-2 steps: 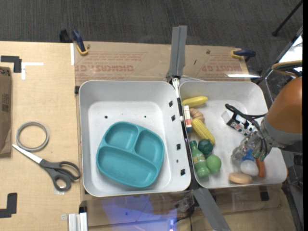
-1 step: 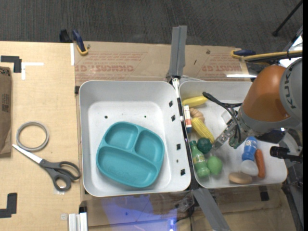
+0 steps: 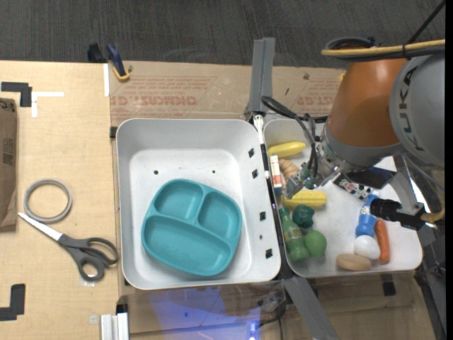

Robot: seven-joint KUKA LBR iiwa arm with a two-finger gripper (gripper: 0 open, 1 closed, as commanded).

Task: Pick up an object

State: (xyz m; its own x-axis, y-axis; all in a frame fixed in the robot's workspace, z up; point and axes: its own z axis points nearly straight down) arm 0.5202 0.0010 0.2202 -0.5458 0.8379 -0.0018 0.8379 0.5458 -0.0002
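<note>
My gripper point(image 3: 308, 180) hangs low over the left part of the right bin point(image 3: 396, 264), under the orange wrist band. Just below it lies a yellow corn cob point(image 3: 306, 199). A yellow banana point(image 3: 287, 149) lies above it, near the bin's back left corner, with a small tan item point(image 3: 287, 166) beside it. A dark green round piece point(image 3: 304, 216), a green ball point(image 3: 315, 243) and a green pepper-like piece point(image 3: 295, 248) sit along the left wall. A blue-and-white bottle point(image 3: 365, 227), an orange carrot point(image 3: 383, 241) and a tan bread-like piece point(image 3: 353, 262) lie at the front right.
The left bin point(image 3: 134, 147) holds a teal divided plate point(image 3: 192, 226). Scissors point(image 3: 78, 246) and a tape roll point(image 3: 47, 200) lie on the bench to the left. The arm's grey and orange body point(image 3: 375, 105) covers the right bin's back.
</note>
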